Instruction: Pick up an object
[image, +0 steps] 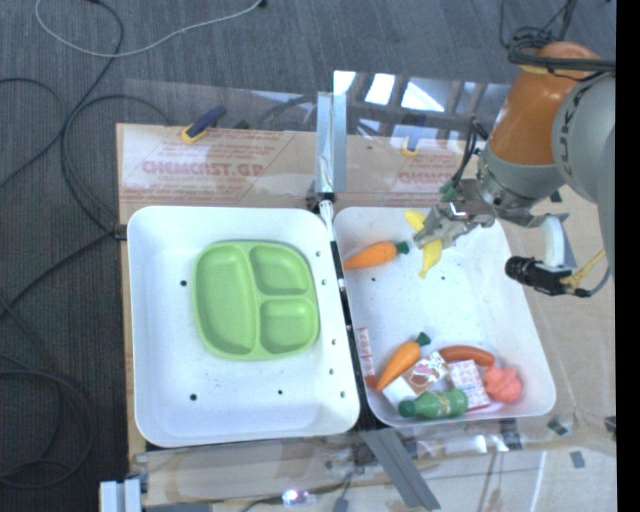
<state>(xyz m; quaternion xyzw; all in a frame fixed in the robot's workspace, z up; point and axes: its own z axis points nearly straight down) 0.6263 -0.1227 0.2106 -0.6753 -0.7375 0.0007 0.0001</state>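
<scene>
Banana (431, 256), yellow toy, lies in right bin (520, 300) at back, beside a carrot (371, 254). Tool (440, 228) is right over it; you can't tell if it's spread or pinching. Pick not yet shown done: no lift visible.

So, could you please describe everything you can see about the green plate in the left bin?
The green plate is a light lime colour and looks like smooth plastic. It is a rounded square with three compartments: one long section on the view's left and two smaller ones stacked on the right. It lies flat, right side up, on the floor of the left bin, a little toward the far side. No other object touches it, and its compartments hold no food.
</scene>
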